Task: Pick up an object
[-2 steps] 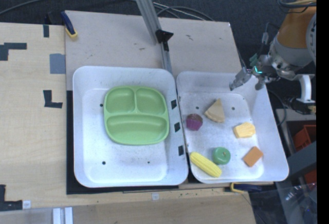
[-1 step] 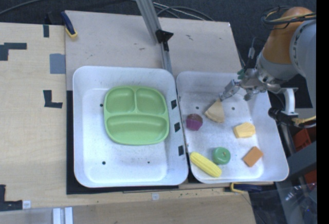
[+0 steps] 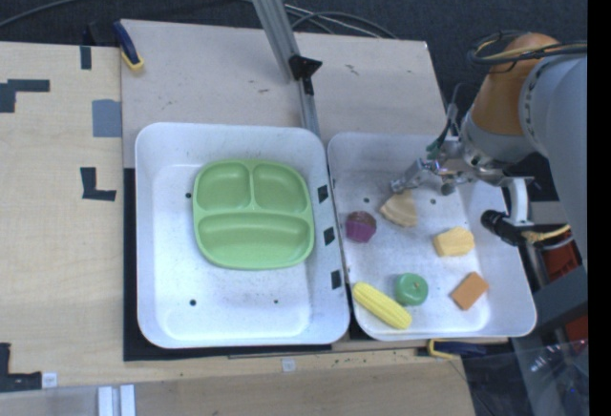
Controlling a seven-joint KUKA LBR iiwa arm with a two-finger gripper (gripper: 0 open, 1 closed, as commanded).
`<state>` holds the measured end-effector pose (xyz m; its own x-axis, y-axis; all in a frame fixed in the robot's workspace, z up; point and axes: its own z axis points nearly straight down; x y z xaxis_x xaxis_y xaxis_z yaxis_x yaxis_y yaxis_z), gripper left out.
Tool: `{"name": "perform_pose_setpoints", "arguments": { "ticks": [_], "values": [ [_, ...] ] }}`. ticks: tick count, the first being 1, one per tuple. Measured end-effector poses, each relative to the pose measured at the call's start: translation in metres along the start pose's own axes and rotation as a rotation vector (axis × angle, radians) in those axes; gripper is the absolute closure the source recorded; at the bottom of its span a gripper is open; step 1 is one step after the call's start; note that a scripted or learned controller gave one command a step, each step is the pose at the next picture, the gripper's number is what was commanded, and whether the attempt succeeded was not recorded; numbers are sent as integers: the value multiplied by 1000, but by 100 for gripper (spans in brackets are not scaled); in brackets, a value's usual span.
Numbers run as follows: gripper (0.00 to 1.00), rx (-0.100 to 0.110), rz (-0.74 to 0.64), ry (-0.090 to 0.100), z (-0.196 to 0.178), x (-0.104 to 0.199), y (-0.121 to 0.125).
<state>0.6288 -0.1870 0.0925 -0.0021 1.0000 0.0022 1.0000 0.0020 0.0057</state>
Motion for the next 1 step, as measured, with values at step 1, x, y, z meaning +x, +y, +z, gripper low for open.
{"name": "perform_pose_setpoints", "arguments": {
  "ticks": [1],
  "values": [
    [100, -8, -3, -6, -15, -2, 2]
  ]
}}
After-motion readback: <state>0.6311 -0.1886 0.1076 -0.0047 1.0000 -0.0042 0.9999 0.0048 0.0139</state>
